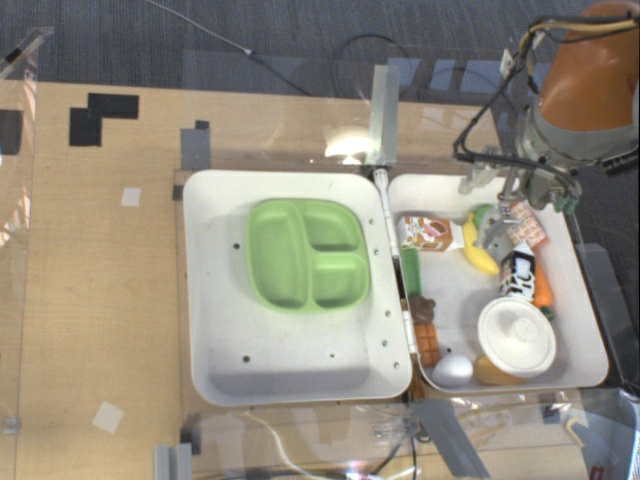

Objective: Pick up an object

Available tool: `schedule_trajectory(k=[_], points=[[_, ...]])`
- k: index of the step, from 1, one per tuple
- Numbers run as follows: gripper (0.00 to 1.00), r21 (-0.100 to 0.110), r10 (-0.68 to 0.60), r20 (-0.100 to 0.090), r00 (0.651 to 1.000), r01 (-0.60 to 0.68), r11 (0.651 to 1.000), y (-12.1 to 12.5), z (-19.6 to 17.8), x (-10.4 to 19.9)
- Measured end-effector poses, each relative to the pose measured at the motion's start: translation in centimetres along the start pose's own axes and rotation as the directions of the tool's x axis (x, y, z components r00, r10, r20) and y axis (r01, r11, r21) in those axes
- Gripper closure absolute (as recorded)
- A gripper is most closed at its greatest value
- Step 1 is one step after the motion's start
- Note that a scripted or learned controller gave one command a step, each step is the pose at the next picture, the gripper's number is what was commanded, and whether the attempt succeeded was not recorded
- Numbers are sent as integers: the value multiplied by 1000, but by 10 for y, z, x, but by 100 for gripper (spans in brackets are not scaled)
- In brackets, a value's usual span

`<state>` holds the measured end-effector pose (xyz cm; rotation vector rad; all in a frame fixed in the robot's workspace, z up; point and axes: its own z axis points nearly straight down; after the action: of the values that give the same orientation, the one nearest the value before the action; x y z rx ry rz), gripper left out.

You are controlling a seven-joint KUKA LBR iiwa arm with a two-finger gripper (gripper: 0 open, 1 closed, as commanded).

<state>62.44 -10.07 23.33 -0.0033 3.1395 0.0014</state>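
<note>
End effector low over far side of right bin, above banana and snack packet; finger state cannot tell. White bowl near right. Green divided tray in left bin.

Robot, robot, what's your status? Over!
Gripper low in the right bin, by the banana. Nothing seen held. Carton and bowl close by.

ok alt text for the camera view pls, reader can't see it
A grey and orange robot arm lowers its tool into the right bin, crowded with a banana, white bowl, snack packet and other small items. The left bin holds a green divided plate.
</note>
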Motion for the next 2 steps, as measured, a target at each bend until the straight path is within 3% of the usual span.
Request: schedule_trajectory(k=[1,2], points=[[0,-3,-65,-12,998,65,998,-53,121,-22],[0,0,44,-3,999,-44,999,-17,143,-41]])
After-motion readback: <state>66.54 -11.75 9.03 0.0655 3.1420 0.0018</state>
